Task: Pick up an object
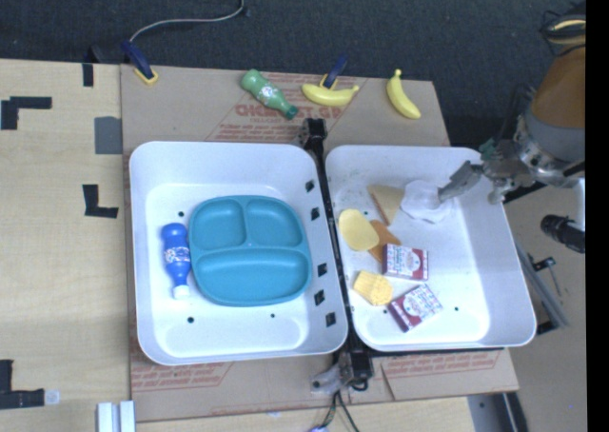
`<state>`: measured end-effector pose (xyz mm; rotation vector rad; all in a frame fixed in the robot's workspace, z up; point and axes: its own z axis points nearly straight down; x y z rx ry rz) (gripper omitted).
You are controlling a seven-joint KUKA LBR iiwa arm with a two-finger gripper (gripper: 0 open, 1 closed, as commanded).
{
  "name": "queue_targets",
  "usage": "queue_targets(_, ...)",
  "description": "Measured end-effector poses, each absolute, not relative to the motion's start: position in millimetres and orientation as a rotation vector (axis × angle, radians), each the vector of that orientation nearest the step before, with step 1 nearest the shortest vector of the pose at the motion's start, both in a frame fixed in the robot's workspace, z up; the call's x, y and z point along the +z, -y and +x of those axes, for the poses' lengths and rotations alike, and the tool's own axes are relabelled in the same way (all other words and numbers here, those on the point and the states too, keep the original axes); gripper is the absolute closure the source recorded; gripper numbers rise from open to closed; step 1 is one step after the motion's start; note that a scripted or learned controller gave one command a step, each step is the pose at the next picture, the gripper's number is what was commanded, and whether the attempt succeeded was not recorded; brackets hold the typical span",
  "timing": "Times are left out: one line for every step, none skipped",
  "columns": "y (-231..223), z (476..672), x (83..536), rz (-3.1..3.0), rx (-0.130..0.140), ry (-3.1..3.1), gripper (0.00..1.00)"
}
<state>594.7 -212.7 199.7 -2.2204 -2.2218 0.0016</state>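
The right bin (495, 259) holds several small items: a pale translucent cup (422, 202), a tan wedge (385, 198), a yellow round piece (359, 229), a yellow ridged piece (373, 287) and two red-and-white cartons (405, 262) (414, 306). My gripper (457, 185) reaches in over the bin's right wall and points down-left. Its tip sits right at the pale cup's right edge. I cannot tell whether it touches the cup.
The left bin (152, 183) holds a blue divided plate (250, 249) with a blue bottle (175, 257) lying beside it. Behind the bins, on the cardboard, lie a green bottle (268, 93) and two bananas (329, 93) (403, 97).
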Motion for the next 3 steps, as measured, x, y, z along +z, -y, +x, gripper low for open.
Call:
queue_targets(160.7, 668.4, 170.2, -2.217, 0.001, 2.224, 0.0)
queue_targets(127.7, 668.3, 90.6, -2.219, 0.001, 2.224, 0.0)
queue_targets(127.7, 668.2, 100.1, -2.218, 0.004, 2.225, 1.0)
